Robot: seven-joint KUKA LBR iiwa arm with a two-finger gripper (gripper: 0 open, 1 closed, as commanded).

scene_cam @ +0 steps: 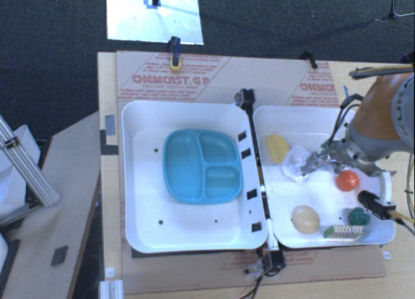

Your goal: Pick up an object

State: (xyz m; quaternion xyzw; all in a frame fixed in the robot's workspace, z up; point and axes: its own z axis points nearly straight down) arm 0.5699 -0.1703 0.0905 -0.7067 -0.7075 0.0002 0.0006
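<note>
A clear cup (295, 161) is lying in the right bin (305, 229), at ten o'clock of its floor, just beside a yellow object (277, 148). The gripper (315, 163) is reaching in from three o'clock, its tip touching the cup; how far it is parted cannot be told. An orange ball (347, 180) is sitting at four o'clock of the gripper. A blue divided tray (201, 165) is lying in the left bin (142, 226).

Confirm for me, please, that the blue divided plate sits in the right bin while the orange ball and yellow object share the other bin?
Not quite: the camera view shows the blue divided plate in the left bin. The orange ball and the yellow object do share the other bin, the right bin.
</note>
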